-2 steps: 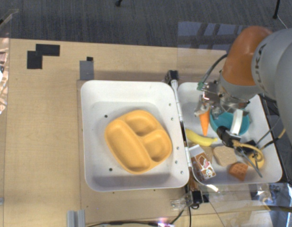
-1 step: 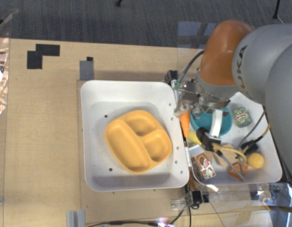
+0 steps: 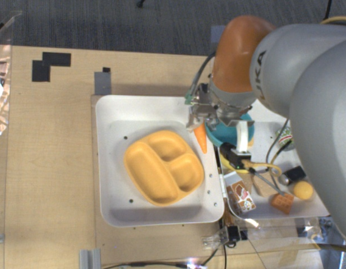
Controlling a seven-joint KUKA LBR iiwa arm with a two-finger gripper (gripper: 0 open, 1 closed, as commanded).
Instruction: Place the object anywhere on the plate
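The desk (image 3: 49, 167) is seen carrying two white bins. The grey arm (image 3: 307, 94), with its orange band (image 3: 240, 55), is reached in over the right bin (image 3: 315, 209). The left bin (image 3: 114, 167) is occupied by a yellow divided plate (image 3: 163, 166), taken here as landmark. Just right of the plate's upper right corner the hand (image 3: 199, 123) is found, and an orange carrot (image 3: 201, 138) is seen hanging point-down from its closed fingers, beside the plate's rim. Further right of the plate, a snack packet (image 3: 241, 195), a brown block (image 3: 282, 202) and a yellow ball (image 3: 303, 190) are seen.
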